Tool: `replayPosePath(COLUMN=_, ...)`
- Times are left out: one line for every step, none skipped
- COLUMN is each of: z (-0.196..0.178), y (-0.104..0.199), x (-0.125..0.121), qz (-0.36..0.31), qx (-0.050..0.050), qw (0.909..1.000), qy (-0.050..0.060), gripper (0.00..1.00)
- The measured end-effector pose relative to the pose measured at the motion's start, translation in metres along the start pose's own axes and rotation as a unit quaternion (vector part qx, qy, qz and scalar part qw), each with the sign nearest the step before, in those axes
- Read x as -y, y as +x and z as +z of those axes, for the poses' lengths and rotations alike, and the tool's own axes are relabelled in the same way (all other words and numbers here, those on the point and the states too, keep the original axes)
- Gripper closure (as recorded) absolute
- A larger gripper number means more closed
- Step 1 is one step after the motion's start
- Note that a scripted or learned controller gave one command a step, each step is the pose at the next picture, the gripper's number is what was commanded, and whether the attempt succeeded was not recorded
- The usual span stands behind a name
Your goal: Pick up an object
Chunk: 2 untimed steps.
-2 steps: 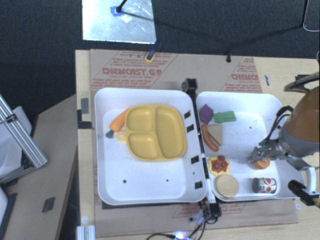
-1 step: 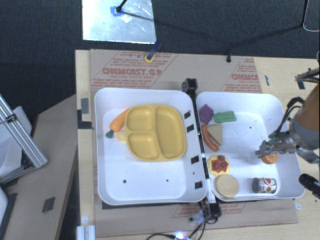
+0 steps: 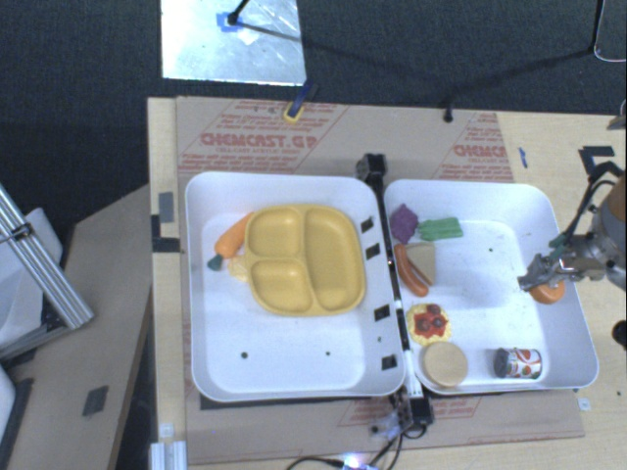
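Nearest the camera, along the right bin's (image 3: 578, 360) front edge, a small can (image 3: 517, 363) lies on its side at about 5 o'clock in that bin, with a round tan disc (image 3: 445, 364) at 7 o'clock and a little pizza toy (image 3: 429, 322) just above the disc. All 3 sit loose on the white floor, nothing touching them.

Moving up, here's the action: the gripper (image 3: 546, 276) is in at the right bin's 3 o'clock edge, tip right down on an orange piece (image 3: 551, 291) by the wall. The gripper overlaps the top of that piece, and the fingers blur into it, so I can't tell how wide the jaws stand or whether they have any hold. It looks like a grasp attempt on the orange piece, though that's a guess at this resolution.

Over in the left bin (image 3: 211, 360), a yellow divided tray (image 3: 299, 258) fills the middle, a carrot (image 3: 232, 235) tucked at its 9 o'clock side.

Farther back in the right bin, a hot dog (image 3: 411, 271) and a bread slice (image 3: 423, 259) rest at 10 o'clock, then a purple piece (image 3: 404, 222) and a green block (image 3: 440, 228) at 11 o'clock.

Progress call: the arm has reached a candidate, but nothing reads as lifted. The piece seems to rest on the bin floor, so a secure grip and the lift are left.
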State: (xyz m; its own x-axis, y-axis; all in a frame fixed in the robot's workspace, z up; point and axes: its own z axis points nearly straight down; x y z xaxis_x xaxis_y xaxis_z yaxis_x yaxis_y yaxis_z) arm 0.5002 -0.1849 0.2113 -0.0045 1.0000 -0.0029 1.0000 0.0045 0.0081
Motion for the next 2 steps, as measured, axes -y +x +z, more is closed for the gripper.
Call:
replayPosePath(z=-0.014, y=0.000, x=-0.001, qz=0.000, qx=-0.001, qw=1.0000, qy=0.002, gripper=1.00)
replayPosePath(z=-0.024, y=0.040, x=-0.032, qz=-0.002, qx=-0.001, qw=1.0000, qy=0.001, gripper=1.00)
